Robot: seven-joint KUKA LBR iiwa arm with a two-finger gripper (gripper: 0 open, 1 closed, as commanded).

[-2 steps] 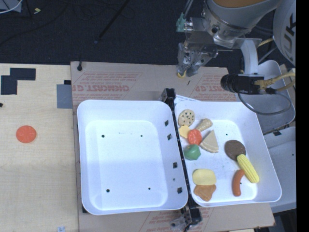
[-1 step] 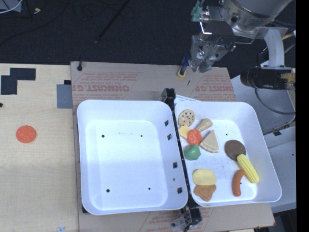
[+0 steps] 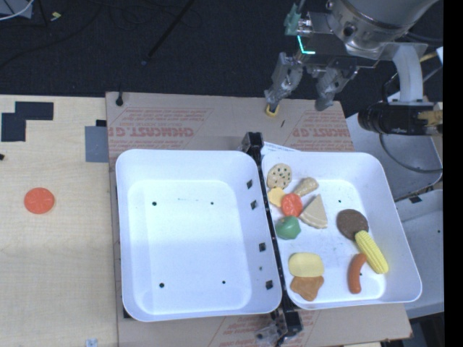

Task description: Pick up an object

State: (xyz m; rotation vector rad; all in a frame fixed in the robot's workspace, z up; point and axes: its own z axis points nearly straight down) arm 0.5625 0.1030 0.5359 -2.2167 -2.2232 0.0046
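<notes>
My gripper (image 3: 302, 92) hangs high above the far edge of the right bin (image 3: 383, 172), its two fingers spread apart with nothing between them. Below it, the right bin holds toy food: a cookie (image 3: 279, 174), a red tomato (image 3: 291, 204), a green pepper (image 3: 288, 228), a sandwich wedge (image 3: 315, 212), a chicken drumstick (image 3: 305, 187), a brown patty (image 3: 351, 223), a corn cob (image 3: 371, 251), a sausage (image 3: 354, 274), a yellow block (image 3: 306, 264) and an orange-brown piece (image 3: 307, 288).
The left bin (image 3: 130, 194) stands beside the right one, joined by a black divider (image 3: 262, 215). Both rest on a cardboard sheet (image 3: 188, 121). An orange disc (image 3: 39, 200) lies on the wooden bench at left.
</notes>
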